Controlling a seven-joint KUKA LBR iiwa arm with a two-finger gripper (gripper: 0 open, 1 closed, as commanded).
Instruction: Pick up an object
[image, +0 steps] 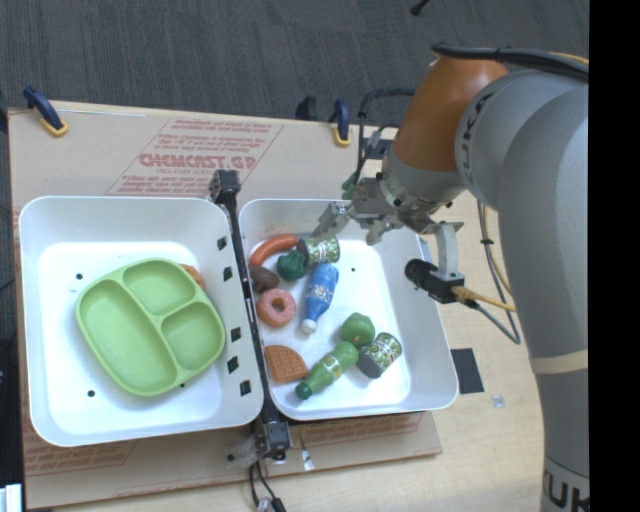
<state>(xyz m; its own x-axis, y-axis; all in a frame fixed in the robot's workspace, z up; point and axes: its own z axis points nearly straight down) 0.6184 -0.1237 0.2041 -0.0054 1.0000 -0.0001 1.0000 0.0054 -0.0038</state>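
**Two bins, one arm at the far rim**

Two shallow white bins were recorded side by side on the counter. The left bin (40, 330) held a green divided plate (150, 325). The right bin (425, 340) held the candidates for picking: a small can (322, 250) near the far wall, a blue bottle (319, 293), a pink doughnut (276, 307), a sausage (272, 248), a waffle (286, 364), a green bottle (327, 371), a green pepper (356, 329) and a second can (380, 353). The gripper (352, 222) was placed low over the far rim, just beside the small can, presumably to take it. Whether the fingers were released or clenched could not be told; nothing was seen between them.
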